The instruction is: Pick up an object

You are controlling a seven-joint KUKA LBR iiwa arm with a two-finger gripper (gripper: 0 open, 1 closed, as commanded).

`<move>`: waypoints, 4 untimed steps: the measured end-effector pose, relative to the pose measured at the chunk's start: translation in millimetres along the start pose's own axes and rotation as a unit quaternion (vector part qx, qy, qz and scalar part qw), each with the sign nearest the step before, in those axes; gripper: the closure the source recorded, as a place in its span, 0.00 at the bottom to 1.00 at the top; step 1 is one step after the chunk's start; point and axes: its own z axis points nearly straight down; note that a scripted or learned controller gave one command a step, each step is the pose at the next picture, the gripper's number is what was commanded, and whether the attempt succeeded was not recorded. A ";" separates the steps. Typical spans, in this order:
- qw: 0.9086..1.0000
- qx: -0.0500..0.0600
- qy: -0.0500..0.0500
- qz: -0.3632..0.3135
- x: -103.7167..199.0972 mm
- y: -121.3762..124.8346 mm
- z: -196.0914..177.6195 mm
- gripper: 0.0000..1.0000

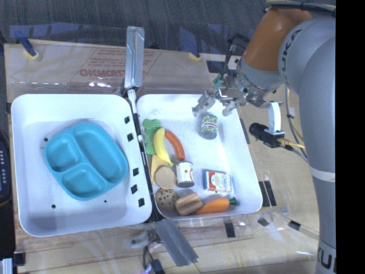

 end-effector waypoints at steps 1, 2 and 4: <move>0.993 -0.002 -0.001 -0.121 -6.6 34.6 136.2 0.00; 0.988 0.000 0.000 -0.155 16.2 -49.8 136.1 0.00; 0.996 0.000 0.001 -0.089 42.9 -138.8 137.0 0.00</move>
